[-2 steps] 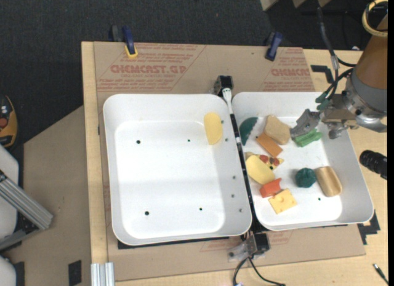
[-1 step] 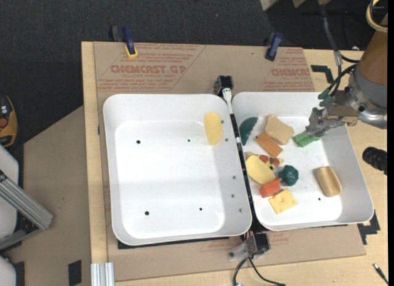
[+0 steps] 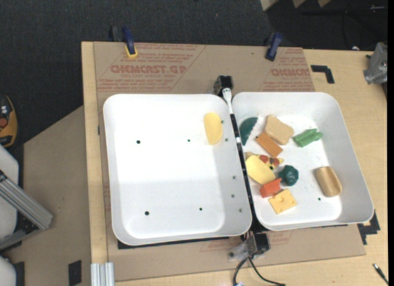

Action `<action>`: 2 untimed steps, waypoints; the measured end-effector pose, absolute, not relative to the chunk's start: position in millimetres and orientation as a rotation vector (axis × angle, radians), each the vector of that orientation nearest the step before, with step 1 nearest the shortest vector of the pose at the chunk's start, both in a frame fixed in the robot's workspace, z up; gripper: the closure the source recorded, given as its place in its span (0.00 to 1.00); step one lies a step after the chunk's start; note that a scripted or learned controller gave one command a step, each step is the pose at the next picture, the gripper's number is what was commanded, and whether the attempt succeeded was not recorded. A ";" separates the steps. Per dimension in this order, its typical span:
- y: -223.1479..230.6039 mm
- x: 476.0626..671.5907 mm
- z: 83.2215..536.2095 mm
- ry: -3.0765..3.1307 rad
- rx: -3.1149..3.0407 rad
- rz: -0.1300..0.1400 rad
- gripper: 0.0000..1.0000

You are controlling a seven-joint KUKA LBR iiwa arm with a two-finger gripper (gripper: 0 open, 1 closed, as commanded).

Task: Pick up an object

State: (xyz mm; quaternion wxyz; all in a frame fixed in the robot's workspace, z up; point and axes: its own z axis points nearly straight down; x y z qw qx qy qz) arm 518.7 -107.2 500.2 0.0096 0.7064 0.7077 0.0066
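A robotics lab or test workshop. The bench (image 3: 184, 63) is a brown board printed "CHEMCAST GP", held by blue clamps (image 3: 128, 40) at its far edge. Two white bins (image 3: 123, 155) sit on it; aluminium framing (image 3: 21, 202) stands to the bench's left, cables (image 3: 249, 260) trail off its near edge.

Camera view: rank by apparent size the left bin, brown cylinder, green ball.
1. left bin, by far
2. brown cylinder
3. green ball, smallest

The last two lie close together, so nearness hardly skews them.
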 end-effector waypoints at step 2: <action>-38.7 479.4 545.1 2.212 2.207 0.025 1.00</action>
